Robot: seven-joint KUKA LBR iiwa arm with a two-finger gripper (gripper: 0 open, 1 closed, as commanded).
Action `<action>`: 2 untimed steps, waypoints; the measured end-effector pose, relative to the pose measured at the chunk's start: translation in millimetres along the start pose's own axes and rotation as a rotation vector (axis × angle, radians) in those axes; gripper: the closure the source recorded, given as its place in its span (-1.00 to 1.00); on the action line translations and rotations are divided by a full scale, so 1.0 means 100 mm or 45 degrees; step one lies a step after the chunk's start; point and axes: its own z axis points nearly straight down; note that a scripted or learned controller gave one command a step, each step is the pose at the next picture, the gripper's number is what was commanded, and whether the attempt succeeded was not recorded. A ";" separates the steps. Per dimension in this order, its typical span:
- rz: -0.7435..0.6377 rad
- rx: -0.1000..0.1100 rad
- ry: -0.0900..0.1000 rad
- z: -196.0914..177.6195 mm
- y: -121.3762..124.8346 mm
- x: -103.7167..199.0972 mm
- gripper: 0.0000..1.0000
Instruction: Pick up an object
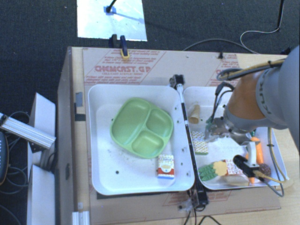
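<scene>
Patterned pad (200,143) is probably the object to be picked. It lies flat in the right bin (206,93), close to the wall that this bin shares with the left bin (93,125). Both bins stand side by side on the tabletop (122,64). The arm (262,97) reaches over the right bin from the right side. A green divided plate (142,127) takes the middle of the left bin, and a small red and white carton (165,166) lies near the front edge of that bin. The gripper (213,131) hangs low in the right bin, just beside the pad, on its right. Whether the jaws are apart or together I cannot tell, and nothing is seen between them. A pale cone (194,112) lies behind the pad, and a green piece (206,171) lies in front of it. I judge that the step in hand is the approach, and the grasp is not yet done. The next move calls for placing the jaws exactly over the pad, then going down and closing. The pad looks thin, so the jaws must come nearly to the bin floor.
</scene>
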 end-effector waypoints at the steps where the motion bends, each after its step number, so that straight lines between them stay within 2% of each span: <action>1: 0.004 0.002 -0.001 0.00 -0.60 -0.49 1.00; 2: -0.002 -0.001 0.002 -1.00 -0.61 0.51 1.00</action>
